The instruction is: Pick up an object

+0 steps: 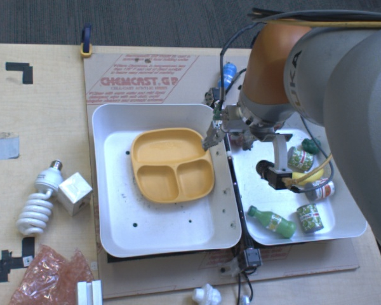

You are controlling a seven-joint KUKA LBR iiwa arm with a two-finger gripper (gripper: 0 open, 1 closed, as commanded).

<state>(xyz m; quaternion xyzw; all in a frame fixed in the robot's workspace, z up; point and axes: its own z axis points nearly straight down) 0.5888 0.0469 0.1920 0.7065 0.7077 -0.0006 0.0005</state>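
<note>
pick pending. positioned with gripper (217,131) at upper-right rim of yellow tray (171,164), centre frame; cannot tell whether spread or clamped.

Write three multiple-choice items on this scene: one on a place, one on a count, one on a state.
1. Where is the yellow plate? A in the view's left bin; B in the view's right bin; C on the bench.
2. How many compartments has it? A two; B three; C four.
3. How is the green bottle placed? A upright; B lying on its side; C standing on its cap.
Answers: 1 A, it rests on that bin's white floor; 2 B, one large well and two smaller ones show; 3 B, its long side lies flat.
</note>
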